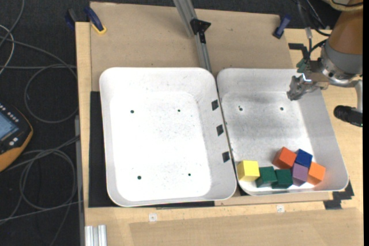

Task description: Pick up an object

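Camera view: arm (345,43) cut off, pincer (297,88) indistinct.

I count two shallow white plastic bins side by side on my bench, the left bin (158,135) and the right bin (271,124), and I work with one two-finger metal pincer (297,89) on my single grey arm. In the right bin I count seven small blocks clustered at the near edge: one yellow cube (249,169), two dark green cubes (266,176) (282,178), one red-orange block (284,157), one blue cube (304,156), one purple cube (300,172) and one orange cube (316,171). At the bench's far edge I count two blue clamps, one at the left corner (95,19) and one at the right (282,26).
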Available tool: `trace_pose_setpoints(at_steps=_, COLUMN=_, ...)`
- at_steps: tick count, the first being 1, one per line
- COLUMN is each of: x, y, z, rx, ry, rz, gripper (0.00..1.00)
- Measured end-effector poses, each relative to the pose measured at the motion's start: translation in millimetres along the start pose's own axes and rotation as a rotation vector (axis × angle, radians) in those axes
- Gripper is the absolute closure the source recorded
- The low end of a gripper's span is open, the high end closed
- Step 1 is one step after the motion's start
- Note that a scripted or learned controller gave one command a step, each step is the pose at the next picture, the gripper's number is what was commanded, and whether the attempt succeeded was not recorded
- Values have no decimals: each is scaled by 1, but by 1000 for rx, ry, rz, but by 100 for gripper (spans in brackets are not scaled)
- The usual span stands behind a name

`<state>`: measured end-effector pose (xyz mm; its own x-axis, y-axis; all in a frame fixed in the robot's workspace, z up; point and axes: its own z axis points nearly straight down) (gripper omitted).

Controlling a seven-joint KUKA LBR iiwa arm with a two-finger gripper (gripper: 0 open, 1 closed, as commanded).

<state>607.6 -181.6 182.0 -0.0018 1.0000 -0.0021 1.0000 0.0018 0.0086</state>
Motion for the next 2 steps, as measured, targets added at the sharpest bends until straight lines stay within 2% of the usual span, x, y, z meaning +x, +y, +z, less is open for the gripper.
trace_pose_setpoints(at_steps=1, x=0, y=2, z=-55, rx=0, ry=0, rz=0, gripper=100)
trace_pose_setpoints(at_steps=2, x=57, y=-18, z=-63, rx=9, ry=5, rz=-4, gripper=100)
